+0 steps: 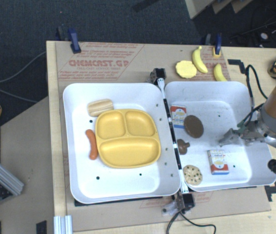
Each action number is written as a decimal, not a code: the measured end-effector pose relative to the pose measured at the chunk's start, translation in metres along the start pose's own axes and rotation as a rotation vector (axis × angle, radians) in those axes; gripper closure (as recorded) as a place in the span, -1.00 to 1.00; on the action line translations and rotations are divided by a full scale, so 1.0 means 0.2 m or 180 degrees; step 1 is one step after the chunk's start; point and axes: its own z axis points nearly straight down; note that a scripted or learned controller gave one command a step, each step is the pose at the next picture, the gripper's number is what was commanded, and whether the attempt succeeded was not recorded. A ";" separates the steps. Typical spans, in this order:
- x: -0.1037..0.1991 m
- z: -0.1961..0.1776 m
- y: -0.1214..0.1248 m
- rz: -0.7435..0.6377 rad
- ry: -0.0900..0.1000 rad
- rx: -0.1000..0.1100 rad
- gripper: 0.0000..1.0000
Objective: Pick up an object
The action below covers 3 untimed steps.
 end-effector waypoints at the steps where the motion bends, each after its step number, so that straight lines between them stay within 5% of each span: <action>1: 0.41 0.10 -0.18 -0.0033 0.0038 0.0030 -1.00; 2: 0.38 0.05 -0.17 -0.0016 0.0020 0.0013 1.00; 3: 0.61 -0.43 0.31 -0.0046 0.0017 -0.0039 1.00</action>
